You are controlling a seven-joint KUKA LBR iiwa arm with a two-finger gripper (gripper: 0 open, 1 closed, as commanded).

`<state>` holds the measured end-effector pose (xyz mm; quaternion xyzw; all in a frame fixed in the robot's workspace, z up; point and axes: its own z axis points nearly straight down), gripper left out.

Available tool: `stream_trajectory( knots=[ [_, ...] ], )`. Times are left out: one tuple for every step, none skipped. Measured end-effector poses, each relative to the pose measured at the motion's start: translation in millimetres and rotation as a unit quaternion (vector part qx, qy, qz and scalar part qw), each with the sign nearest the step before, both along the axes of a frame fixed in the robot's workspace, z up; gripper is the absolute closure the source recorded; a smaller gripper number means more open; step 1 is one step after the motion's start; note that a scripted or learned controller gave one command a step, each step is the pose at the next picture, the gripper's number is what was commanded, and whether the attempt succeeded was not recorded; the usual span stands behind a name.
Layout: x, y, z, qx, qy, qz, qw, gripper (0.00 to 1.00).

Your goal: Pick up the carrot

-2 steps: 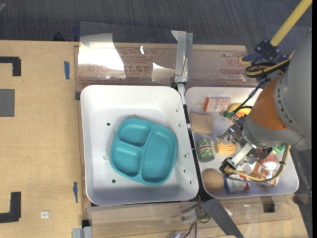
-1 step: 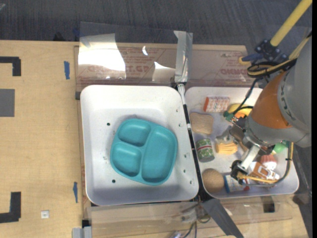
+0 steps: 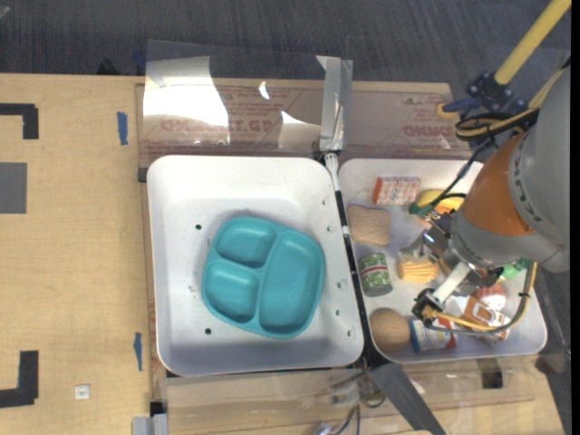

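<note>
The carrot (image 3: 468, 322) looks like a thin orange shape lying near the front of the right bin (image 3: 535, 338), partly hidden by the robot's bracket and cable. My gripper (image 3: 431, 243) hangs over the middle of that bin, above a yellow ridged piece (image 3: 416, 269). It sits up and to the left of the carrot and is not touching it. The grey arm with its orange band (image 3: 497, 198) covers the bin's right side.
The right bin also holds an orange-white box (image 3: 396, 189), a tan bread piece (image 3: 369, 226), a green can (image 3: 374, 275), a brown potato (image 3: 390, 328), a blue-white tube (image 3: 430, 337) and a red-white item (image 3: 490, 307). A teal divided plate (image 3: 264, 276) lies in the left bin (image 3: 172, 198).
</note>
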<state>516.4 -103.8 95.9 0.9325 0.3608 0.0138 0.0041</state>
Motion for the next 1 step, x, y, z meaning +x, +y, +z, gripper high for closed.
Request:
stream_trajectory(
  knots=[
    [-13.8,-4.7,0.8,-0.0055,-0.003,0.068,0.9976,0.00]
  ],
)
